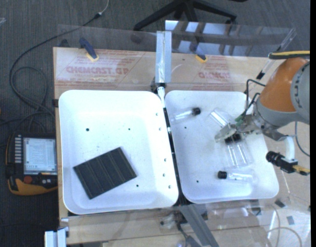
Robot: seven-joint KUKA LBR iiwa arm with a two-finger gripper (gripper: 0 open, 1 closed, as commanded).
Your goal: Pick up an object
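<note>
Pincer: lowered among clear vials in right bin; jaw state cannot be told. Step: reaching. Next: close on nearest vial, lift.

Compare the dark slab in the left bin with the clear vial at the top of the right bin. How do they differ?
The slab is dark, opaque, flat and ribbed; the vial is clear with a black cap. The slab is far larger than the vial. The slab lies in the left bin, the vial in the right bin. Both lie flat, at a slant, untouched by the gripper.
</note>
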